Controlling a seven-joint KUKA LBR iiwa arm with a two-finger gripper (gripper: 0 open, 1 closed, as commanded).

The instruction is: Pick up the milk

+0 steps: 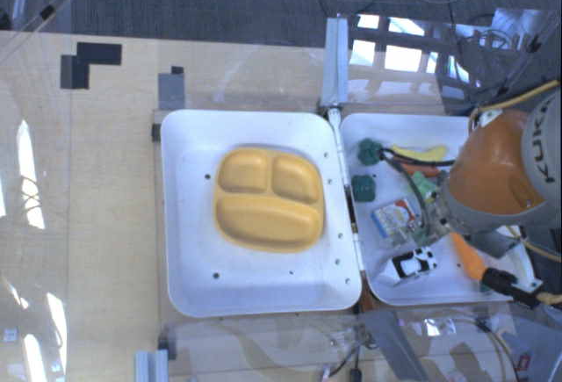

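The milk [414,263], a small black-and-white carton, lies in the right bin [386,284] near its front wall, long axis running roughly left to right. The hand [425,229] hangs just above and behind it, so the coming move looks like a short drop forward (whether it is apart or together, I cannot tell). A carrot [468,257] lies just right; a blue-and-red packet [392,216] just behind.

Bright, even overhead light; white glare streaks mark the clear panels [26,187] at left, and the bins [184,196] look slightly washed out.
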